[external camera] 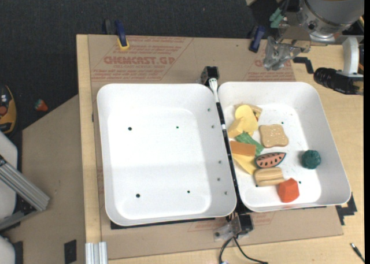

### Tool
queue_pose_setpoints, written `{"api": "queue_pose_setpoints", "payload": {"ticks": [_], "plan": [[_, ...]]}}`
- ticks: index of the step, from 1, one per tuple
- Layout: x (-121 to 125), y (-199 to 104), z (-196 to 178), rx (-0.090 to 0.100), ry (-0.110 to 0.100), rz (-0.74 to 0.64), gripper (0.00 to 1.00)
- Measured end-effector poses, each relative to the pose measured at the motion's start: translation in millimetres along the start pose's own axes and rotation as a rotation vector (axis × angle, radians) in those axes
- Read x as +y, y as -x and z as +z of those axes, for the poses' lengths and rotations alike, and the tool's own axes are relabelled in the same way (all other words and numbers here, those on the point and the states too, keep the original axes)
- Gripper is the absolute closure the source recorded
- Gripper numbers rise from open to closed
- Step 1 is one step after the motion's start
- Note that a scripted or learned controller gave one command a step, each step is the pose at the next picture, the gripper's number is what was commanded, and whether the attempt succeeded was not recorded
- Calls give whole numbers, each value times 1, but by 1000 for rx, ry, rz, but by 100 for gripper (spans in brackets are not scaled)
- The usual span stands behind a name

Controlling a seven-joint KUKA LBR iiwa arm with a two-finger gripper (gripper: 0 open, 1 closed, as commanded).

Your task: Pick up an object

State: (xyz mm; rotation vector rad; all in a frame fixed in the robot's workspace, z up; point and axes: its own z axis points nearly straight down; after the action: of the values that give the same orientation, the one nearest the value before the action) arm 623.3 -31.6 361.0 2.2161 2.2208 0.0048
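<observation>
1. Red print "CHEMCAST G.P" read on the brown sheet (87,141) covering the worktop, near its far edge. A second red print by the far right corner was too covered to read.
2. Left bin (156,159) and right bin (330,141) sat side by side on the sheet, rims touching. A black clip (209,74) sat at the far end of that seam.
3. Two blue clamps sat on the sheet's far edge: one (121,30) near the left corner, one (257,37) just beside the end effector.
4. All the toys lay in the right bin, bunched toward its left wall: yellow pieces (245,119) at the far end, toast slice (273,136), green piece (249,140), orange wedge (242,148), watermelon slice (270,159), tan roll (269,176), red block (288,190) by the near rim. The teal ball (311,159) lay apart, toward the right wall.
5. End effector (278,59) hung over the sheet just past the right bin's far rim, well apart from the toys. Released or clenched: cannot tell.
</observation>
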Motion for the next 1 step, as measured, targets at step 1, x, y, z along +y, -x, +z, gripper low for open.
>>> {"api": "queue_pose_setpoints", "payload": {"ticks": [1], "plan": [[-3,-35,-186,1,18,-3,100]]}}
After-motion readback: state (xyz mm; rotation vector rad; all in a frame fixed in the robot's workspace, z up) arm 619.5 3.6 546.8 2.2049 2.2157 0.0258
